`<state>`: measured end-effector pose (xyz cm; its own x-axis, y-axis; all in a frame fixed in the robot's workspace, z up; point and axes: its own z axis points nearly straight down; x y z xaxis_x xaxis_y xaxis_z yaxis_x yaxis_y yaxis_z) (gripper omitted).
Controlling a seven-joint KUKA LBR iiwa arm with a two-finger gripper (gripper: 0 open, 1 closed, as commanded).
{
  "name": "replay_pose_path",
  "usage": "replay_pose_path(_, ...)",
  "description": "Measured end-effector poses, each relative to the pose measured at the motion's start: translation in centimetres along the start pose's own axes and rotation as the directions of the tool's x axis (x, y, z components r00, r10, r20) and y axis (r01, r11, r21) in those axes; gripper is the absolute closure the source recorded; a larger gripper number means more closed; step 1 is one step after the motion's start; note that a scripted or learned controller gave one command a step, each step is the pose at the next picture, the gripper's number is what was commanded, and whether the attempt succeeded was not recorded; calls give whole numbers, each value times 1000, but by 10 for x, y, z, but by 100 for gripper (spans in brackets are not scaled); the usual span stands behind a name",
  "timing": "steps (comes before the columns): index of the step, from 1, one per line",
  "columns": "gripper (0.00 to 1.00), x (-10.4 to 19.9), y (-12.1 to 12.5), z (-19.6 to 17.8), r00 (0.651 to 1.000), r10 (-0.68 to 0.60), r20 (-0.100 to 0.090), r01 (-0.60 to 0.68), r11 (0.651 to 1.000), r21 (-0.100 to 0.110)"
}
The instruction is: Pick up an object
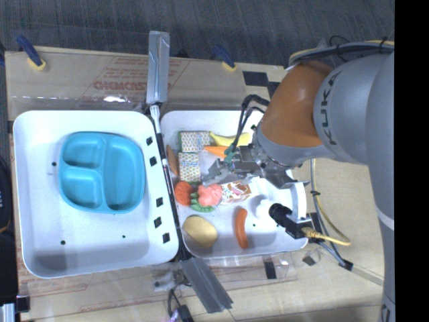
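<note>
toys fill the right bin (300, 241), and the grey arm (348, 106) with its orange band reaches in over them from the right. the hand (224, 168) is low over the middle of the pile, close to the pink toy (210, 194) and the small printed packet (234, 192). i cannot tell if the hand is apart or together, because the wrist hides it, and nothing shows as held.

what could go wrong: the toys lie packed close and touch each other, so the hand may push one away or catch two at once. the pink toy is round and could roll out. the packet is flat and may slip. the hand may also bump the bin wall between the two bins.

counting: two white bins sit side by side on the counter (80, 79). the left bin (33, 247) holds one blue tray (102, 170) with three parts. the right bin has one yellow banana (224, 139), one checked box (193, 141), one orange carrot (214, 150), one red tomato (182, 192), one pink toy, one printed packet, one tan round thing (200, 231), and one orange sausage shape (240, 227). some small ones are hard to tell
</note>
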<state>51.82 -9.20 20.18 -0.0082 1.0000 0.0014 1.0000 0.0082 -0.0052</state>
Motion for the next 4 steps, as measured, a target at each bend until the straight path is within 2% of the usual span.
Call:
replay_pose_path(1,100,0,0,-9,1000,-6,0,6,1000,2)
replay_pose_path(2,0,0,1,-9,1000,-5,1,5,1000,2)
replay_pose_path(3,0,-10,22,87,1000,17,5,-17,999,-29)
replay_pose_path(4,0,-27,84,54,984,176,1,-176,984,-4)
